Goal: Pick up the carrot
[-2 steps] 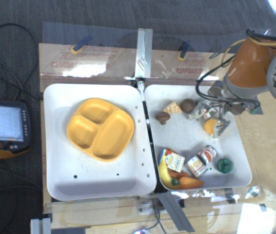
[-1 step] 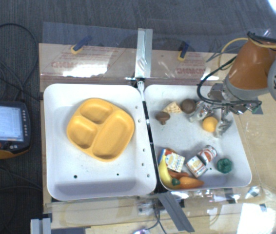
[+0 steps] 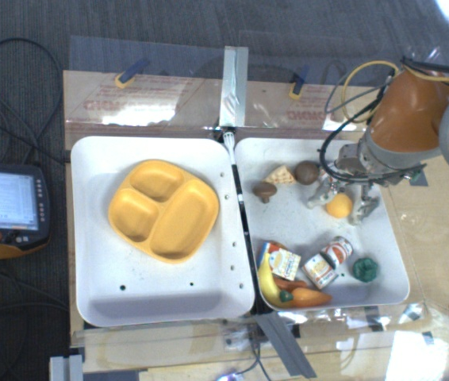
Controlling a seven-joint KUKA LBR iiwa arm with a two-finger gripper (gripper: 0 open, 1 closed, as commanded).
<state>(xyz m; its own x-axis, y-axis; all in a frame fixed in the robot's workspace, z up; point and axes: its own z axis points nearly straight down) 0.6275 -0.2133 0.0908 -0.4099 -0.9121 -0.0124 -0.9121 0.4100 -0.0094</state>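
The carrot [image 3: 310,297] is orange with a green end and lies along the front wall of the right bin [image 3: 383,228], beside a banana [image 3: 267,283]. My gripper [image 3: 342,200] hangs over the bin's back right part, well behind the carrot. Its fingers [image 3: 366,205] stand apart on either side of a small yellow fruit [image 3: 338,206], and there is a gap between fruit and fingers. The carrot is untouched.
Near the carrot are a small carton [image 3: 283,261], a can [image 3: 338,252], a little box [image 3: 320,270] and a green piece [image 3: 365,270]. A cheese wedge [image 3: 282,175] and two brown pieces [image 3: 266,189] sit at the back. The left bin [image 3: 97,276] holds a yellow divided plate [image 3: 163,209].
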